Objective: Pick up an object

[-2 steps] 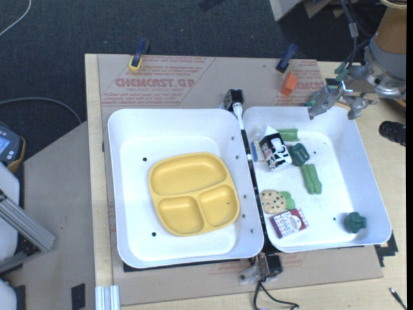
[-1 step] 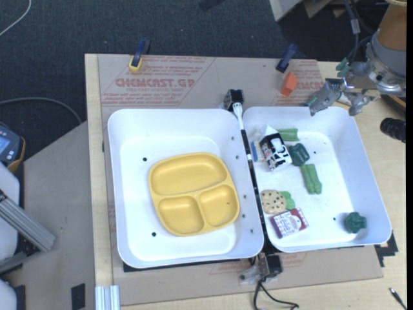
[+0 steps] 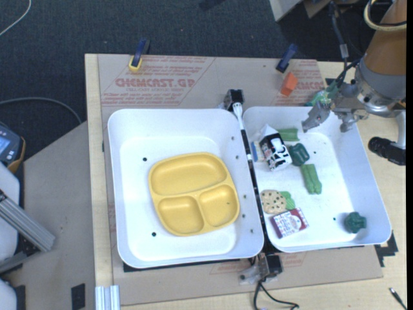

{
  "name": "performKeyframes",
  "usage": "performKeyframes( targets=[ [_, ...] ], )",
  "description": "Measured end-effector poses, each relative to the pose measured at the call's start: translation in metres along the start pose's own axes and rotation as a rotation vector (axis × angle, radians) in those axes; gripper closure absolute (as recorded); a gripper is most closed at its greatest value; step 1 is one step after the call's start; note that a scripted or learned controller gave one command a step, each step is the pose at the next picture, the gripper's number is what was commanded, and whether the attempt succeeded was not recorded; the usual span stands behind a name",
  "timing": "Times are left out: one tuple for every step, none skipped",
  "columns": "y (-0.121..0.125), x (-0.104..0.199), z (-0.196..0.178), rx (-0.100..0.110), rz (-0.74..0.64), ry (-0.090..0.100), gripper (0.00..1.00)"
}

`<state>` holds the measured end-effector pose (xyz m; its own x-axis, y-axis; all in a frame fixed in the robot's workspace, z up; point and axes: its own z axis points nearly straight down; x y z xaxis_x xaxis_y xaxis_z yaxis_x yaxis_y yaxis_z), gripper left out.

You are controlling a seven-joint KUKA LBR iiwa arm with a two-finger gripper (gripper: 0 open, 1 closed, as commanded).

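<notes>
**Caller:** Gripper (image 3: 329,116) hanging over the right bin (image 3: 371,173), up at the bin's one o'clock corner. You can see two grey fingers (image 3: 314,117) splayed apart, nothing between them, so it's open and empty.

**Spotter:** Any object counts, so what's your nearest candidate?

**Caller:** Look below the fingers, toward seven o'clock from them: a dark green block (image 3: 299,154), and just past it at five o'clock a lighter green pickle-shaped piece (image 3: 312,178). Both look like small toy food, so I'd judge them light and fairly stiff, maybe a bit slick. Take the pickle piece across its narrow width, mid-length.

**Spotter:** What crowds you?

**Caller:** A black-and-white carton (image 3: 274,152) sits just beside the dark block at its nine o'clock, tilted, with a small green slab (image 3: 288,134) at its twelve. Close quarters there; a finger could nudge the carton. Down at six o'clock of the bin you've got a cookie (image 3: 273,201) touching a red packet (image 3: 288,223); flat things, likely hard to pinch.

**Spotter:** Anything standing clear?

**Caller:** A teal lump (image 3: 353,222) at the bin's five o'clock corner, well apart from the rest, but near the wall. Left bin (image 3: 122,173) holds a yellow divided tray (image 3: 192,192), broad and shallow, probably awkward for two fingers.
</notes>
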<state>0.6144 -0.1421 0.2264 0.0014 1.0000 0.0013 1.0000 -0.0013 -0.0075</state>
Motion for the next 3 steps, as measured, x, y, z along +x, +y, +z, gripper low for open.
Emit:
performKeyframes(
  targets=[
    [-0.002,0.002,0.043,0.000,-0.001,0.000,0.00],
    [0.000,0.011,0.091,-0.005,-0.001,0.000,0.00],
    [0.007,0.010,0.099,-0.032,-0.002,-0.006,0.00]
  ],
)
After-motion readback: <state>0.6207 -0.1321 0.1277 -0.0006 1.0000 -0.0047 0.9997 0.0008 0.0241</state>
